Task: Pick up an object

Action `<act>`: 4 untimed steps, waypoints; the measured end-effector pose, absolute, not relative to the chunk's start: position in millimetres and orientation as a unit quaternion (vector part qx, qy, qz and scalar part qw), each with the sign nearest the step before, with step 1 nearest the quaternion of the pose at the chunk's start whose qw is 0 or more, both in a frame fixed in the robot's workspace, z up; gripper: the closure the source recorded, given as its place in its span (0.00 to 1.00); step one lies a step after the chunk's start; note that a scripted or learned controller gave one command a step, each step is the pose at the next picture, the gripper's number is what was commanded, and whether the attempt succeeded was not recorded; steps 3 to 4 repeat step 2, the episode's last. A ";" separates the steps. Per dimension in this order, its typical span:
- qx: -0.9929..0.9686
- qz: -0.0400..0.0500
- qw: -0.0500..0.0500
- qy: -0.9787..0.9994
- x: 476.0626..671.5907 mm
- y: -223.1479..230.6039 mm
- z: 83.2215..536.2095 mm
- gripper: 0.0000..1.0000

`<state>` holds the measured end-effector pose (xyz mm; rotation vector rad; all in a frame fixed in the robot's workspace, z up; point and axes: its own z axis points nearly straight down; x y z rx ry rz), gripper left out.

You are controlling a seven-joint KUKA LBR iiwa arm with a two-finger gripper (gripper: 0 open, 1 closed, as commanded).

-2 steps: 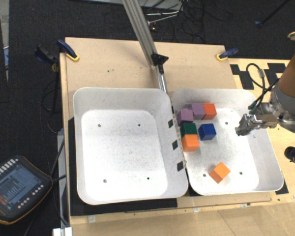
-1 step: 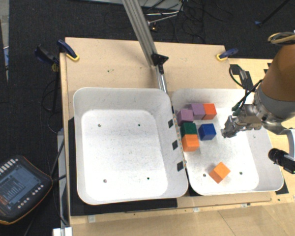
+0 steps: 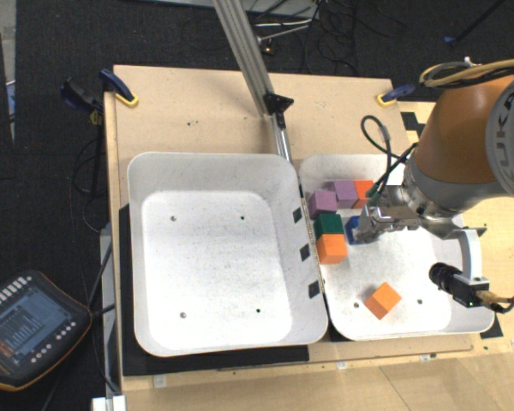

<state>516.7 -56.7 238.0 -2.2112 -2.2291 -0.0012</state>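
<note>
Overhead, a pale wooden bench (image 3: 240, 101) carries two shallow white plastic bins side by side. The left white bin (image 3: 214, 255) takes up most of the bench's left half. The right white bin (image 3: 411, 306) holds every block.

A grey robot arm with an orange band (image 3: 471, 144) covers that bin's upper right corner, and its two-finger metal gripper (image 3: 366, 227) hangs low near the bin's upper left part; whether it is spread or pinched cannot be told, and no block is seen between its tips.

Just beside it, toward the bin's left wall, small blocks crowd together: two purple cubes (image 3: 334, 197) touching, an orange block behind them (image 3: 365, 189), a green cube (image 3: 329, 223) with an orange cube (image 3: 331, 247) against it, and a blue piece (image 3: 352, 229) partly hidden by the gripper. One more orange cube (image 3: 382, 300) lies well apart near the bin's lower edge.

The likely risk is the crowding: a descent into the cluster could land on a neighbour, push blocks against the wall, or close on nothing. The lone cube looks easier.
</note>
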 end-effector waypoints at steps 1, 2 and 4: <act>-0.704 -0.001 0.000 -0.710 520.0 -8.8 240.7 1.00; -0.704 -0.001 0.000 -0.710 516.5 37.9 244.5 1.00; -0.704 -0.001 0.000 -0.710 516.5 37.9 244.5 1.00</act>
